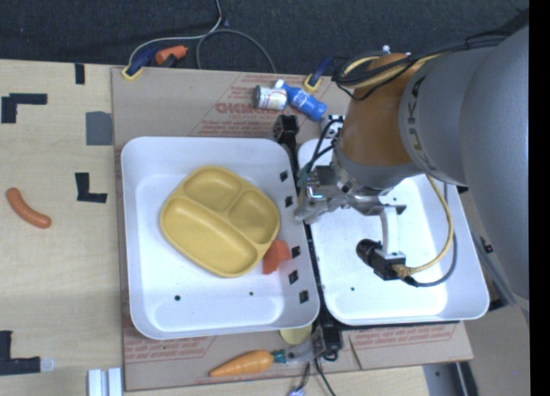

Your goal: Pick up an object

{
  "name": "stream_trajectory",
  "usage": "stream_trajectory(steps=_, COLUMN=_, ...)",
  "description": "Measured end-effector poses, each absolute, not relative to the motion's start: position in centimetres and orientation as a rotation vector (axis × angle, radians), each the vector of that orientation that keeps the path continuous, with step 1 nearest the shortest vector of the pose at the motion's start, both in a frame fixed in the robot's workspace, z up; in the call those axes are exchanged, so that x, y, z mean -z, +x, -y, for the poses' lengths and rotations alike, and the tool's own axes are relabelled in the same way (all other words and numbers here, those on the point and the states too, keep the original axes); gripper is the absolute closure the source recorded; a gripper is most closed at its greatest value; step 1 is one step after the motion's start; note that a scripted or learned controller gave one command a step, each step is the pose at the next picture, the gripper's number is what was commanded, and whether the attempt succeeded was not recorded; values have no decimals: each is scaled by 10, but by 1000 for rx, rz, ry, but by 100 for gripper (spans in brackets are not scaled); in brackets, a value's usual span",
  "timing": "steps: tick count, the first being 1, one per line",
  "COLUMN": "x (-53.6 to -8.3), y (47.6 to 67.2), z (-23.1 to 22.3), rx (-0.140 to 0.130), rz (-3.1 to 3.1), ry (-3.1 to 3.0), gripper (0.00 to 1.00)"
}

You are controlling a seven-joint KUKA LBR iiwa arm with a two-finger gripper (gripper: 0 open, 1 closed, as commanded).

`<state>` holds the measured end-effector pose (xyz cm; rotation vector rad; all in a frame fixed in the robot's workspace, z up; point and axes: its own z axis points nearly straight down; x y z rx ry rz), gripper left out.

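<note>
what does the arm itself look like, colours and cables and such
The arm is thick, rounded and grey, with a glossy orange band above the wrist that bears pale lettering. Yellow and black cables loop beside the band. The claw is small, silvery metal.

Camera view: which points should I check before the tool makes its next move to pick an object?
1. Objects available: yellow plate and orange piece lie in the left bin: ok.
2. Tool over a target: it is at the edge where the left bin meets the right bin, beside the yellow plate: not ok.
3. Orange piece stands free: it lies right against the yellow plate: not ok.
4. Yellow plate lies flat, hollows up: ok.
5. Tool open or shut: cannot tell.
</note>
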<state>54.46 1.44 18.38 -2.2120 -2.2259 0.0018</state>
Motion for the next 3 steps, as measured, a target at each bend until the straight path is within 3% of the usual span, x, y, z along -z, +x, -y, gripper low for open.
stream_trajectory(steps=1, x=-239, y=501, z=-41, rx=2, rz=2225, ry=-2215, gripper=100)
stream_trajectory(steps=2, x=-236, y=502, z=-40, rx=-1, rz=2222, ry=-2218, gripper=0)
stream_trajectory(steps=3, x=-198, y=493, z=-125, rx=-6, rz=2228, ry=-2207, gripper=0)
